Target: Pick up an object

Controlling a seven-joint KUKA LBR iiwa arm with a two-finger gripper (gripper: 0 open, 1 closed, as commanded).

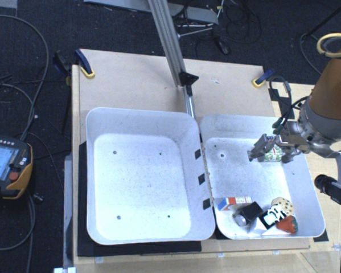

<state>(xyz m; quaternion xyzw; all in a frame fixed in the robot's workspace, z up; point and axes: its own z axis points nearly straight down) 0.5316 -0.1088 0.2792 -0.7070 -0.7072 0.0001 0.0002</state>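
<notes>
My gripper (270, 151) hangs over the back right part of the right bin (231, 165), its arm coming in from the right. A small green and white object (274, 155) sits between its dark fingers (257, 151), and the gripper is shut on it. It seems to hang a little above the bin floor. Several more objects lie in the bin's front right corner: a red, white and blue box (234, 202), a black and grey piece (248, 213), a black and white patterned item (274, 215), a red strawberry-like toy (288, 225) and a beige spotted piece (281, 203).
The left bin (91, 123) lies beside the right one, with a raised divider (204, 177) between them. A slanted metal strut (170, 39) rises behind the bins. Clamps (84, 66) hold the board's back corners. A teach pendant (3, 167) lies on the floor to the left.
</notes>
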